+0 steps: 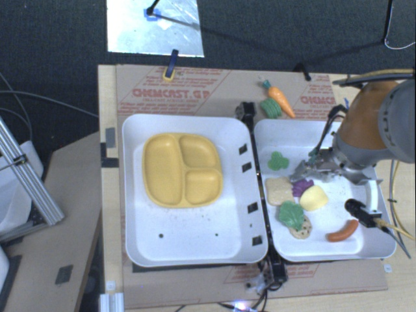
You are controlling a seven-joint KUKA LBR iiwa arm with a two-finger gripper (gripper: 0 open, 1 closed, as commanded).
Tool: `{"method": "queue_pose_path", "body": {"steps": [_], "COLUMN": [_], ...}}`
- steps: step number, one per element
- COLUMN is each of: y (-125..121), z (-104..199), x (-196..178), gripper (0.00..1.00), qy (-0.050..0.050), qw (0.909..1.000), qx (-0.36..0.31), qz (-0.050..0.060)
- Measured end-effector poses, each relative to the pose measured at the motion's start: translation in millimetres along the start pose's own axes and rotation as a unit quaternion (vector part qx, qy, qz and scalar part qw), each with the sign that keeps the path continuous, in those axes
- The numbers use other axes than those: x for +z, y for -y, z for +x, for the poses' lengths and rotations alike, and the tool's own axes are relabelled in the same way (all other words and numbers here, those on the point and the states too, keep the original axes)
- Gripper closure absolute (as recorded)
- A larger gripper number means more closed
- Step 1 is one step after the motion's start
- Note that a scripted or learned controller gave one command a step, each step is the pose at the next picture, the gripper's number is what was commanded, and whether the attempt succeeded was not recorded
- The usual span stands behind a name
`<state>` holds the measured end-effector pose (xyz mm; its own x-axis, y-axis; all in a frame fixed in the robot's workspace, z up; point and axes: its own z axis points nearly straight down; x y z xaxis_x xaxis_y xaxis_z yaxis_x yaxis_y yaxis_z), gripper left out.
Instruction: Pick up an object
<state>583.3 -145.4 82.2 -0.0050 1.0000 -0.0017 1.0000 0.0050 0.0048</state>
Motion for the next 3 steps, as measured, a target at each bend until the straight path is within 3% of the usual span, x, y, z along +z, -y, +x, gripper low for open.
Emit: {"method": "queue_pose_path", "body": {"steps": [1, 2, 3], "y": [1.3, 1.4, 38.3], "z": [0.3, 0.3, -7.8], "x": [-13.4, -13.1, -1.7], "gripper": [1.0, 0.0, 0.0], "qy": [-0.001, -0.001, -0.001], "qw": [1.0, 1.0, 1.0], "qx": [0.001, 0.001, 0.003], "qz": [0.0, 0.0, 0.003]}}
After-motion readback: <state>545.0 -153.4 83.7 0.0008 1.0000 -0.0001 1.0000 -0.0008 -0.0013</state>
